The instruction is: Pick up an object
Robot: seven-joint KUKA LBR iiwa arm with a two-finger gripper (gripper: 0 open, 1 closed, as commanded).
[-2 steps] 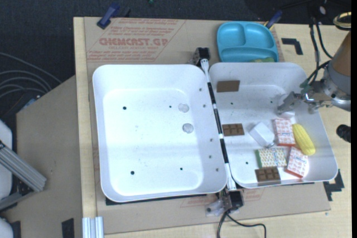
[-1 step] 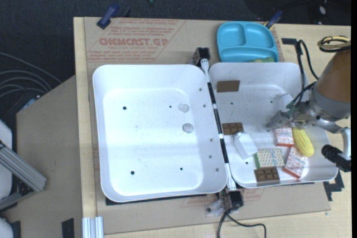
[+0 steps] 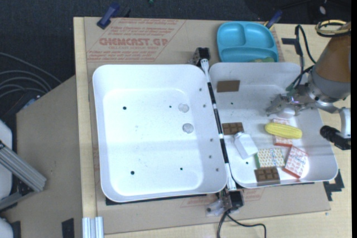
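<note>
The right bin [image 3: 251, 72] holds several small items. A yellow corn cob [image 3: 283, 130] lies at its right side. Near it are a white block [image 3: 244, 145], two patterned cards [image 3: 271, 157] [image 3: 295, 160] and brown blocks [image 3: 232, 128] [image 3: 266, 175]. A brown card [image 3: 227, 86] lies at the back. My gripper [image 3: 281, 105] reaches in from the right and hangs just behind the corn cob, over bare bin floor. I see nothing held in it.
The left bin [image 3: 111, 120] holds two small round discs [image 3: 184, 108] [image 3: 188, 129]. A blue divided plate [image 3: 247, 42] sits behind the right bin. The arm's orange band [image 3: 336, 61] stands over the right bin's far right rim. A black cable [image 3: 301, 47] runs near it.
</note>
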